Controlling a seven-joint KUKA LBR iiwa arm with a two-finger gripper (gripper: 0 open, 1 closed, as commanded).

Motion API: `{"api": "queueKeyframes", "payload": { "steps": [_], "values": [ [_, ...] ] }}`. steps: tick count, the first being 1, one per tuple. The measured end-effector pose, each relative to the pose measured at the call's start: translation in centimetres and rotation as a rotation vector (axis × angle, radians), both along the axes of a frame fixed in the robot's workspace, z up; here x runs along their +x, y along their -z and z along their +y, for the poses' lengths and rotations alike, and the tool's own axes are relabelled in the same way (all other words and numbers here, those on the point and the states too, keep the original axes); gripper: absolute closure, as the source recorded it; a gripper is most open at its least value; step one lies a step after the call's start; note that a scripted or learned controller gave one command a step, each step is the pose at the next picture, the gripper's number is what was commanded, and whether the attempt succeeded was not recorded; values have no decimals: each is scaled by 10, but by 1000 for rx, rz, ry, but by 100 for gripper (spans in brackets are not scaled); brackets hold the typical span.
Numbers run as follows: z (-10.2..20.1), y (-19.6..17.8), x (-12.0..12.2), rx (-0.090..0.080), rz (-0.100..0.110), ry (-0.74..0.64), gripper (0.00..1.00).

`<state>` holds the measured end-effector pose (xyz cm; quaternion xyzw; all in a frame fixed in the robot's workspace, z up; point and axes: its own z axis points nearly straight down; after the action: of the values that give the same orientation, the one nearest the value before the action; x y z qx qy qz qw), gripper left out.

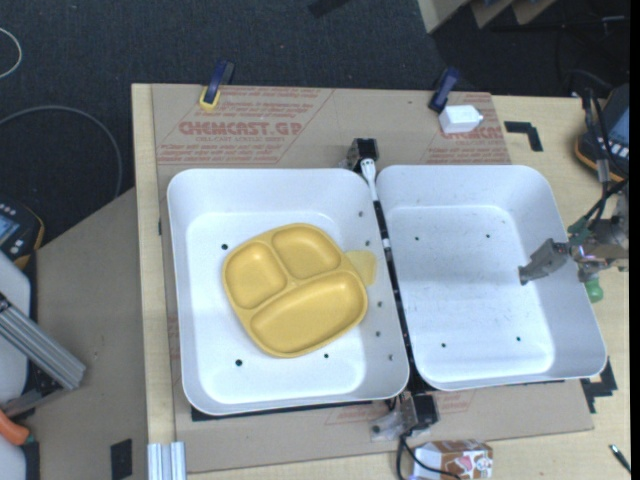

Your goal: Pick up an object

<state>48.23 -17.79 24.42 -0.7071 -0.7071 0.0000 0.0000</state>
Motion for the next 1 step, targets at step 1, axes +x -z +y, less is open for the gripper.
{"api": "queueKeyframes", "payload": {
  "steps": [1],
  "values": [
    [102, -191, -1, 0, -22, -12, 0]
  ]
}}
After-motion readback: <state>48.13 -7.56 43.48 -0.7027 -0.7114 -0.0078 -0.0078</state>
